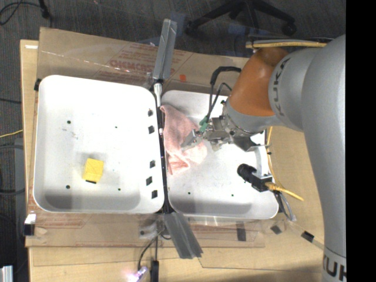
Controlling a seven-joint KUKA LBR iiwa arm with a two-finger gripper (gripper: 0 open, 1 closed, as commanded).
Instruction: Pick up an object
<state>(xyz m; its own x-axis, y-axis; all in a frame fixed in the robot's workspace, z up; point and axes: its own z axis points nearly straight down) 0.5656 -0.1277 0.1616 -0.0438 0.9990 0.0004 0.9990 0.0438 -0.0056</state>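
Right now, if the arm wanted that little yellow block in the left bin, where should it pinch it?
Probably from straight above, closing across two opposite flat sides of the yellow block. It lies flat on the left bin floor, well clear of the walls, so the fingers have room on every side.

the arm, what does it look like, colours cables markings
The arm is smooth, rounded light grey with an orange band above the wrist. Black cables loop beside the band down to a metallic gripper. White lettering shows at its lower edge.
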